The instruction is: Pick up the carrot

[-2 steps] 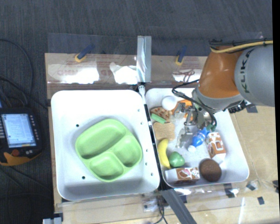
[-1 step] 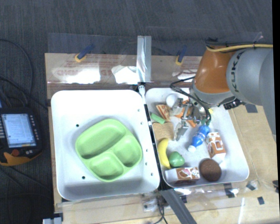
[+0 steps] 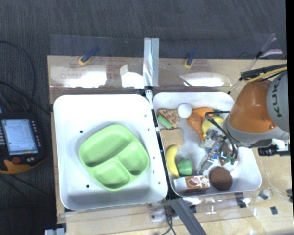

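Carrot first: you'll find the orange, tapered plastic carrot (image 3: 201, 116) at the upper middle of the right white bin (image 3: 250, 181), beside a small white ball (image 3: 184, 110). Your metal two-finger gripper (image 3: 212, 154) hangs lower right of it, near a brown round coconut-like ball (image 3: 220, 178); I cannot tell how it is set. A green divided plate (image 3: 114, 155) sits in the left white bin (image 3: 70, 112).

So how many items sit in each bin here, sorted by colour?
Left bin:
Green: 1, divided plate
Right bin:
White: 1, ball
Orange: 1, carrot
Yellow: 1, banana
Green: 1, small piece
Brown: 1, round item
Tan: 1, bread slice
Total: 7, counting only what is clear.
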Motion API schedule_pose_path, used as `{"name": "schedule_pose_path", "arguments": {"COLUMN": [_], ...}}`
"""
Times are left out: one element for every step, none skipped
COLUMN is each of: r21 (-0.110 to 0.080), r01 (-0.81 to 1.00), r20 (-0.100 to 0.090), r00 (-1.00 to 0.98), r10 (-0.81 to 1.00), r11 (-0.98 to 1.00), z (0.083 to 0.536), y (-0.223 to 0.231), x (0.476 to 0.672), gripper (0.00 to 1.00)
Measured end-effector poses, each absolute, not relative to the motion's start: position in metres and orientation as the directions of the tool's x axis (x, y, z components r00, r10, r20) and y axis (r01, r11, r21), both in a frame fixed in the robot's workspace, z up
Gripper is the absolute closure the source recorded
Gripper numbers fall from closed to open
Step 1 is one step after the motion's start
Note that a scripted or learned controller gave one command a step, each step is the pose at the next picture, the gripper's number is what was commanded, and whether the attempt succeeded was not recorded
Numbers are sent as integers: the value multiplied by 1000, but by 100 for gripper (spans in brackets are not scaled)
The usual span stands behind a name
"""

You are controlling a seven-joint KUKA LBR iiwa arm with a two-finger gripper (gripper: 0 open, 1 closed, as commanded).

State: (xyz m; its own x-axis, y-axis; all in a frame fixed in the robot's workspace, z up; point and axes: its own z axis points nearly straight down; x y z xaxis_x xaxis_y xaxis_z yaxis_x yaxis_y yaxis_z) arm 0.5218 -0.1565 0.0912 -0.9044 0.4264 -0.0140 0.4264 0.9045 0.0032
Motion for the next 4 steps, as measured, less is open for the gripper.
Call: {"name": "schedule_pose_path", "arguments": {"r21": [7,4,-31,-22], "r01": [795,810,868,866], "r20": [-8,-9,1,-10], "r00": [-607,-587,-496,-500], "r10": [795,810,868,866], "r11": [607,587,496,500], "z": [90,89,89,100], "y": [-162,-159,-146,-145], "x": [564,645,661,664], "gripper": [0,0,0,100]}}
